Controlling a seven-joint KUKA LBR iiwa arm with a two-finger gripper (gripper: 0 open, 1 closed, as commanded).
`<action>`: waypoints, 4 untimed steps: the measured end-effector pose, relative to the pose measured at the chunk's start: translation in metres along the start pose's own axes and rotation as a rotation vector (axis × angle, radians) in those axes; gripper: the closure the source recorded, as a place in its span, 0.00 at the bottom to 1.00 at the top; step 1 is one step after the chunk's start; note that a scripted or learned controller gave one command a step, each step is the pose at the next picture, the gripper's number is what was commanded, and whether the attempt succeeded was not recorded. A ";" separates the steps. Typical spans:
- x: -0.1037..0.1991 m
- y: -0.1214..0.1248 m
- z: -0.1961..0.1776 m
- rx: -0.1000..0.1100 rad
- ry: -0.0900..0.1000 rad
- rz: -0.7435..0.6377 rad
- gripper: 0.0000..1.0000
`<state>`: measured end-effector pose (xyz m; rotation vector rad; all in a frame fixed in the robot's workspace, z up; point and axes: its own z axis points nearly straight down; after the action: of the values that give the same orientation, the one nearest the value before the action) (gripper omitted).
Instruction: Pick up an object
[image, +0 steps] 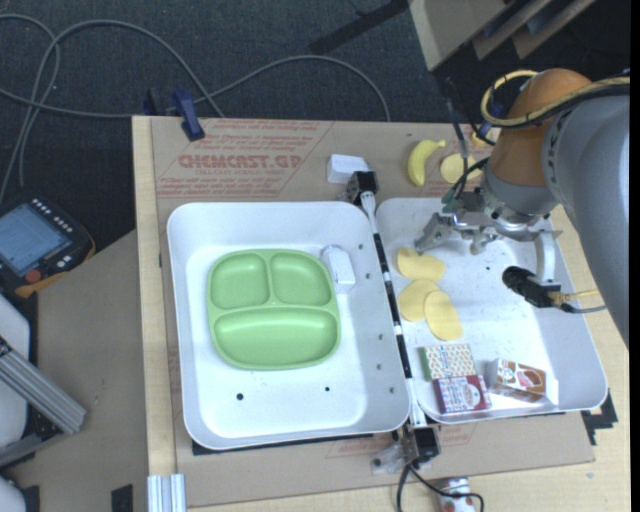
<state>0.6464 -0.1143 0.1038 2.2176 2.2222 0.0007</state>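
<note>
Chips (428, 296) beside boxes (455, 378), banana (424, 160)

Yellow chips (428, 296) (three) lie flat in right bin (570, 340)

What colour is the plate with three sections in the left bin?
Light green, seen in the camera view.

Grey arm (600, 150) w/ orange band (535, 120)
</note>
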 end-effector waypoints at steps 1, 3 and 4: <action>0.020 -0.062 0.019 0.002 0.001 0.002 0.00; 0.020 -0.115 0.009 0.001 0.001 0.004 1.00; 0.020 -0.115 0.009 0.002 0.001 0.004 0.00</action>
<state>0.5314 -0.0944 0.0941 2.2236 2.2194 0.0005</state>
